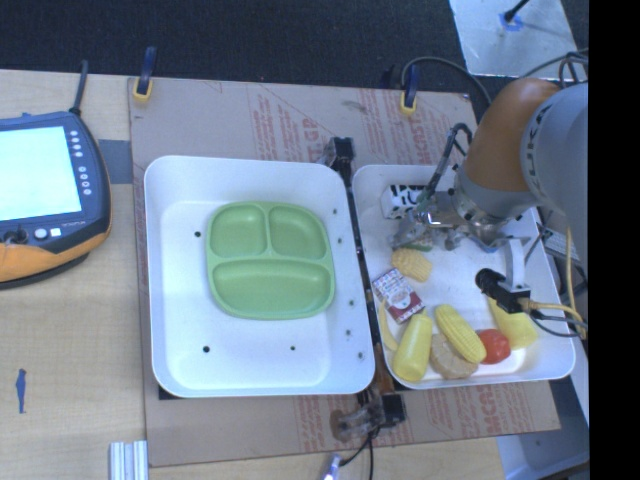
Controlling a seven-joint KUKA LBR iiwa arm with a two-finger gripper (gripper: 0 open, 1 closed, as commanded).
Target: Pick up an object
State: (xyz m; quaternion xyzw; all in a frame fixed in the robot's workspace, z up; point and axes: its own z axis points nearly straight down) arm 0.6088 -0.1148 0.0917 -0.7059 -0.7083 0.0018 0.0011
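My gripper [418, 232] hangs low over the back left part of the right bin [556, 370], reaching in from the right. Just in front of it lies a small yellow corn piece [412, 264]. A black-and-white item [403, 198] rests behind the gripper by the bin's back wall. Nearer the front are a red-and-white packet [395, 294], a yellow bottle [412, 347], a corn cob [460, 332], a red tomato [493, 345] and a yellow block [514, 325]. Nothing shows between the gripper's tips.
The left bin [170, 298] holds a green divided plate [269, 260]. A tablet-like pendant [45, 193] lies on the bench at the far left. Clamps grip the board's back edge [143, 86].
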